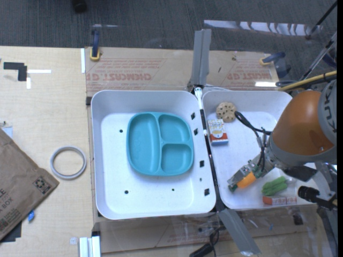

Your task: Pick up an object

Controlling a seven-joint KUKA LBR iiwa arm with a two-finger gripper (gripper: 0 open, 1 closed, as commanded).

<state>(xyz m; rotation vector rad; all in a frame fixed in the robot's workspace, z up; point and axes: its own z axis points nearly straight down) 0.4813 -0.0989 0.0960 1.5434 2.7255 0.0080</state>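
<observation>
In the right bin [252, 98] lie a round speckled cookie [226, 111], a small red, white and blue box [217, 131], a green object [275, 186] and a red and white tube [280, 201]. A small orange object [246, 182] lies at the bin's front middle. My gripper [236, 183] reaches down and left from the orange-banded wrist [303, 127], right at the orange object and touching or nearly touching it. Whether the orange object sits in its grasp cannot be made out. The wrist hides part of the bin's right side.
The left bin [107, 143] holds a teal divided plate [159, 143]. On the bench to the left are a grey tape ring [68, 161] and a brown cardboard box [19, 181]. A grey divider post [201, 55] stands behind the bins.
</observation>
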